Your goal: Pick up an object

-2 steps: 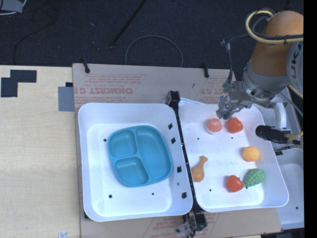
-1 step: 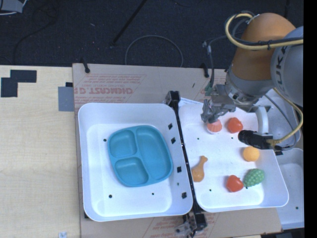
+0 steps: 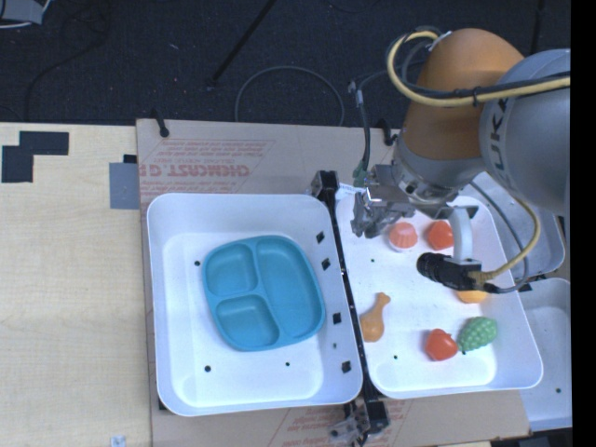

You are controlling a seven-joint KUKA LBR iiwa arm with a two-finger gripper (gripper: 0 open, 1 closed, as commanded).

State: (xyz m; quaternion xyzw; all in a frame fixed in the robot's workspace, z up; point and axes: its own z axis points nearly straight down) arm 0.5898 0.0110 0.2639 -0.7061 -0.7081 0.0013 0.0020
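Over the right bin [image 3: 521, 361], top-left corner, end effector [image 3: 372, 214] hung low; finger spread could not be told, nothing seen held. Pink-white round piece [image 3: 403, 237] and red ball [image 3: 439, 235] just beside. Orange drumstick [image 3: 374, 318], red tomato [image 3: 440, 345], green cluster [image 3: 478, 333] lay nearer. Left bin [image 3: 177, 343] held blue tray [image 3: 263, 291].

On your counter [image 3: 74, 296] two bins sit side by side. The left bin [image 3: 177, 361] holds a divided plate [image 3: 263, 291]. In the right bin [image 3: 503, 371] a drumstick [image 3: 374, 317] lies near the divider, with a tomato [image 3: 441, 345] touching a leafy piece [image 3: 477, 333] further right.
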